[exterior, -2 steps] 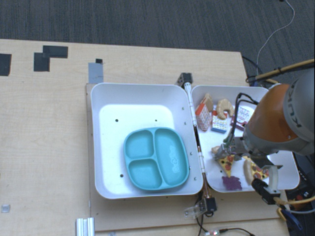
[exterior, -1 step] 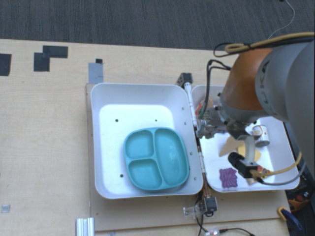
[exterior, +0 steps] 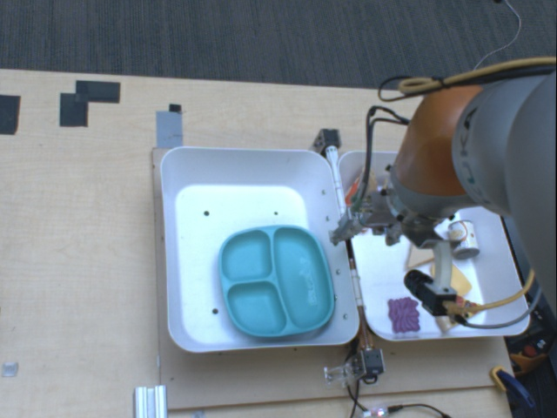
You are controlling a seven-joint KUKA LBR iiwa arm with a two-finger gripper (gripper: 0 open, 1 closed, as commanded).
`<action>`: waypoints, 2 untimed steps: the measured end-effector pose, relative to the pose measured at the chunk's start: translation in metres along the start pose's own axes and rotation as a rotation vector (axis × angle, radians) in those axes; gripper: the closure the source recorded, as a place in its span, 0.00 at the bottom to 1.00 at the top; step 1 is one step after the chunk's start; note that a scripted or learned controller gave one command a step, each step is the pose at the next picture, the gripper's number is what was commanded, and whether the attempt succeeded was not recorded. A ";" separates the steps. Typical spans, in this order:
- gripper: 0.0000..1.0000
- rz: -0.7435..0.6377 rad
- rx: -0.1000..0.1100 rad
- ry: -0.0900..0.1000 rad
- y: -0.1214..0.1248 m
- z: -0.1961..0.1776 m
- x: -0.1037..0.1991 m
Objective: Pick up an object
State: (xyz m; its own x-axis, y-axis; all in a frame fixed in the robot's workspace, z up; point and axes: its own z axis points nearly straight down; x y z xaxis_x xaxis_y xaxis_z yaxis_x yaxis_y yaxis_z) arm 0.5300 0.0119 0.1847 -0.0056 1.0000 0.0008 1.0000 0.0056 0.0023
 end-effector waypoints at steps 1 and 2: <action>0.00 0.002 0.000 -0.002 0.034 0.000 -0.056; 0.00 0.003 -0.011 -0.007 0.113 0.078 -0.103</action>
